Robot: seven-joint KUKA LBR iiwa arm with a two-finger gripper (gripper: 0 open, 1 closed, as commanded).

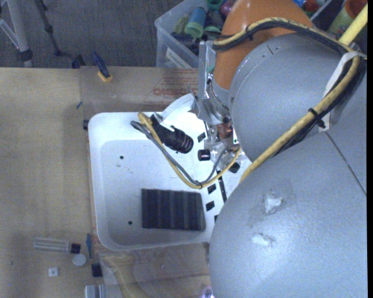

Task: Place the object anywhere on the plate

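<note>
**Arm leaning over the white bin, dark block lying on the bin floor**

The grey arm (291, 192) is reaching in from the right and covering most of that side of the view, its orange band (256, 16) showing at the top. Its wrist is hanging over the upper right part of the white bin (105, 174), and the claw (215, 145) is sitting there among brackets and small black parts. The arm's bulk and the clutter are hiding the tip, so I cannot tell how far the claw is open, nor whether it is holding anything.

A black cylinder (178, 139) is sticking out from the wrist toward the left, above the bin floor. A yellow cable (175, 166) and a grey one beside it are looping from near that cylinder down and back to the wrist. More yellow cable is running along the arm's shell.

The dark ribbed block (173, 209), the likely task object, is lying flat on the bin floor near the lower wall, below the claw and apart from it. Its right end is lying close to the edge of the arm.

The bin is resting on the wooden counter (41, 145). A blue clamp (103, 71) is lying on the counter above the bin. A pale tube-like item (53, 245) and a few small bits are lying at the lower left, just outside the bin's corner. A clear tub of coloured items (186, 26) is standing beyond the counter at the top.
</note>
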